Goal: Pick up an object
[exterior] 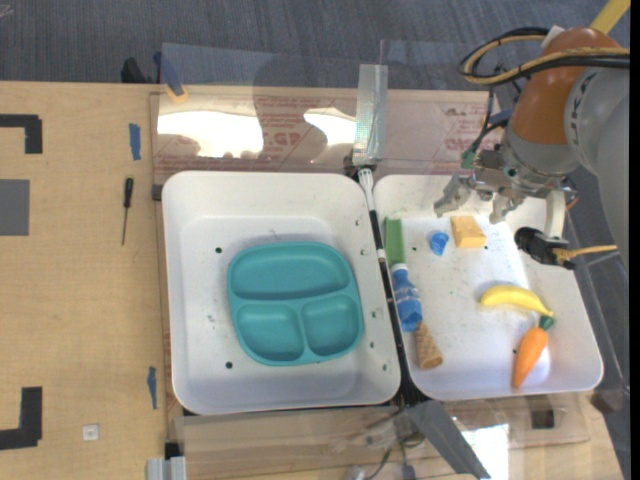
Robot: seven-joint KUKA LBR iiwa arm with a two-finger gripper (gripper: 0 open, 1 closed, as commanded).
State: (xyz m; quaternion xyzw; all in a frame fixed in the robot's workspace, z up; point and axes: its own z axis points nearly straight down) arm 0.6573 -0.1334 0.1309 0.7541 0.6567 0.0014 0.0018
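The gripper [472, 206] hangs over the far end of the right bin [470, 320], close to that bin's back wall. Its jaws are spread wide, and nothing is between them. The floor under the jaws is bare and white. There is more bare floor in the middle of the bin, in front of the jaws.

A yellow block [467, 231] lies just in front of the jaws (about in line with the gap between them). A small blue bit [438, 242] sits beside the block, toward the wall that splits the two bins.

Along that middle wall, well off to the side of the jaws, lie three things in a row. A green bar [393, 240] comes first, then a blue bottle [405, 298], then a brown cone [428, 346].

A banana [513, 300] and a carrot [529, 355] lie far in front of the jaws, close to the bin's outer wall. The carrot is near the front corner.

The left bin [190, 230] is on the other side of the middle wall from the jaws. It holds a teal tray [294, 301] with three dips.
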